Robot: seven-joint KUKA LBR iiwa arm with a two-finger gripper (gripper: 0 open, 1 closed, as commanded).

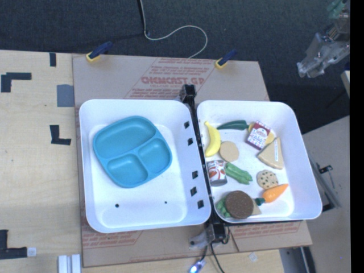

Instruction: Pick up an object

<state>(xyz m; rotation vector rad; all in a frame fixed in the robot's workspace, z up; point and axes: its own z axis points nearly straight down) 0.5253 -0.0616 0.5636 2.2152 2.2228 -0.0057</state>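
1. The left bin (134, 218) is sitting beside the right bin (296, 152), walls touching.
2. A blue plate (132, 151) is lying in the left bin.
3. My gripper (319, 58) is hanging above the bench, beyond the right bin's far corner, gripping nothing.
4. A banana (212, 139), burger (239, 204), carrot (274, 193) and can (216, 173) are lying in the right bin.

Probably lab: clamped cardboard (170, 78), bins (91, 169), cable (170, 33).
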